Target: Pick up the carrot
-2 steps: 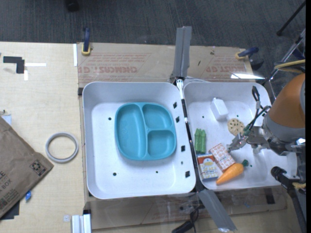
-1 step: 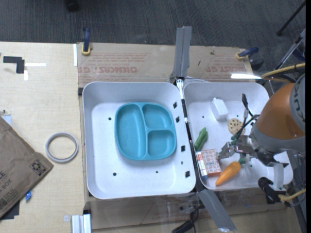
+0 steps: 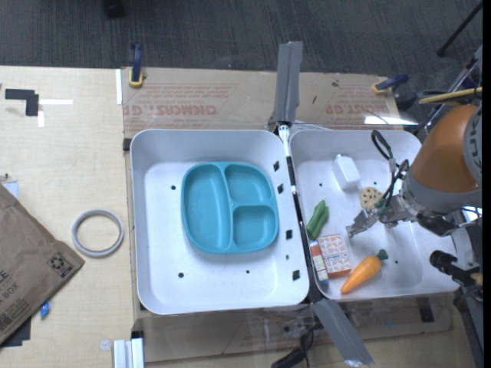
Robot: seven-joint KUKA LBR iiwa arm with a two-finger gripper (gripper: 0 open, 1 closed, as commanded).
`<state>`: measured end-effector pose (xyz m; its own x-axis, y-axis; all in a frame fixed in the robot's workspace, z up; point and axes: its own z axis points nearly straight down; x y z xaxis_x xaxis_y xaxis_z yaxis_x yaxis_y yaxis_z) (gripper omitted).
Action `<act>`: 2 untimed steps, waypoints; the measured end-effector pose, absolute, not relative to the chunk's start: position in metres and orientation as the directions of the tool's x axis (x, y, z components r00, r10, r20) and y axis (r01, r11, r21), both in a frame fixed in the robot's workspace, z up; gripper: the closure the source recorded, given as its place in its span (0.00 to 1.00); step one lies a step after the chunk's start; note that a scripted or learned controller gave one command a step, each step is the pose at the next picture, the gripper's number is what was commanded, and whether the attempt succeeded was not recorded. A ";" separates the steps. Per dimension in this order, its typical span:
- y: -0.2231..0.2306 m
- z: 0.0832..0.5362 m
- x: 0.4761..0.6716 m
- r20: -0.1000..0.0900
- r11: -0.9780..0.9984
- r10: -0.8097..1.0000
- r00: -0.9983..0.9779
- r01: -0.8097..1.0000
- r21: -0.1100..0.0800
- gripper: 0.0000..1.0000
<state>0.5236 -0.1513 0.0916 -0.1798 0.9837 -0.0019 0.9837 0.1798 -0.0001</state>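
Observation:
The orange carrot (image 3: pixel 360 274) with a small green top lies in the right bin (image 3: pixel 406 282), near its front edge, beside a small printed box. My gripper (image 3: pixel 360 225) hangs over the middle of the right bin, above and slightly behind the carrot, a short way apart from it. Its fingers point left and down, with nothing seen between them.
A teal divided plate (image 3: pixel 230 205) sits in the left bin (image 3: pixel 153 228). The right bin also has a green pepper (image 3: pixel 317 218), a printed box (image 3: pixel 333 254), a white block (image 3: pixel 346 169) and a speckled cookie (image 3: pixel 370 197). A tape ring (image 3: pixel 97 231) lies on the bench at left.

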 end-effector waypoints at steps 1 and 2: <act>-0.121 0.092 0.478 -0.001 0.534 0.846 -0.534 0.846 -0.001 0.00; -0.120 0.129 0.478 -0.001 0.121 0.993 -0.121 0.993 0.000 0.00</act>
